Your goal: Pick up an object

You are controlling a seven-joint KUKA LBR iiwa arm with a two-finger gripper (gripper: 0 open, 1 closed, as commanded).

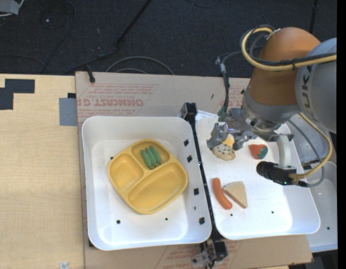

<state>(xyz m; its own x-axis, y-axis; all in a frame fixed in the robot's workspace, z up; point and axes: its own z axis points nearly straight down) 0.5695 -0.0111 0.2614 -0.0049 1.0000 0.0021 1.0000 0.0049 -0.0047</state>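
Camera view
Gripper [223,142]: low in the right bin [307,220], over a cookie [224,152]; finger state cannot be told, possibly touching it.
Right bin: strawberry [258,150], hot dog [221,193], sandwich wedge [236,194].
Left bin [100,217]: yellow divided plate [147,176] holding green beans [151,156].

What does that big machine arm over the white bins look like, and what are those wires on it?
The arm is a thick grey tube with a glossy orange band. A yellow-and-black cable loops around it. A small grey metal pincer sits at its tip.
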